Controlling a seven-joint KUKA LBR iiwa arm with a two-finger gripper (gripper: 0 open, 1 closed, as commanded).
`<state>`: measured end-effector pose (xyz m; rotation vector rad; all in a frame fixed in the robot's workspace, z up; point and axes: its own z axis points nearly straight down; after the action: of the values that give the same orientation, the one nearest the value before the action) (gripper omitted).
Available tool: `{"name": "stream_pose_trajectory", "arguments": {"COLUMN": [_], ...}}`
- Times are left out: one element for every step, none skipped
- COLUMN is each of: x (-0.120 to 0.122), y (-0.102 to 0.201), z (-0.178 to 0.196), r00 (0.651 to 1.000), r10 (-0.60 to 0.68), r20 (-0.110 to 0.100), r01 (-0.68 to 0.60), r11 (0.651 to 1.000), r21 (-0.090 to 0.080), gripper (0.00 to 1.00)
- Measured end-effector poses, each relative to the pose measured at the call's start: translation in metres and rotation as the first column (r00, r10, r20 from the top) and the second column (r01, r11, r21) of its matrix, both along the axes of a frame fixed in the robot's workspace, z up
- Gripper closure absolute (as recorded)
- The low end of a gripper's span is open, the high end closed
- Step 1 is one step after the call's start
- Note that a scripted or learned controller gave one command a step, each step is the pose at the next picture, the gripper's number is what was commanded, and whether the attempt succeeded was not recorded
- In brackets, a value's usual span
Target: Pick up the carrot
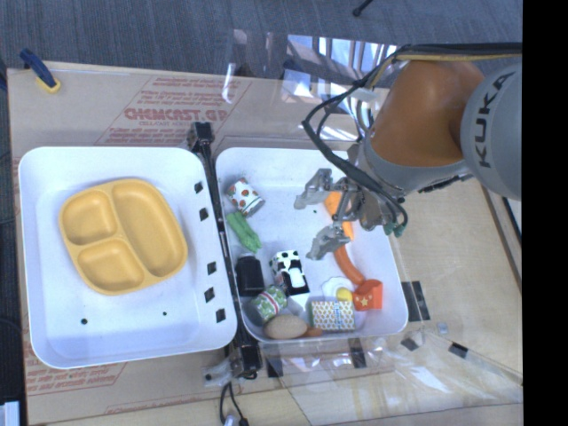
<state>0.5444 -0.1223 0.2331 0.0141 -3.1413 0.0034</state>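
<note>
We found the gripper (pixel 320 216) at the frame's centre-right, over the right bin (pixel 266 169), fingers apart, holding nothing; the carrot (pixel 346 260) lay just right of them, on the bin floor

Grey arm (pixel 461 122) in from the right, orange band above the wrist, black cables looping over its top. Gripper (pixel 319 215) angled down and to the left, two metal fingers (pixel 312 190) spread apart, one nearer the top, one nearer the bottom. Nothing between them.
</note>
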Motion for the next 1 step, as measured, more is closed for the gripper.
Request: {"name": "stream_pose_trajectory", "arguments": {"x": [0.0536], "y": [-0.0575], "z": [-0.1415], "r00": [0.998], "r10": [-0.065], "r20": [0.003], "r01": [0.065], "r11": [0.998], "r21": [0.001], "gripper": [0.0]}}
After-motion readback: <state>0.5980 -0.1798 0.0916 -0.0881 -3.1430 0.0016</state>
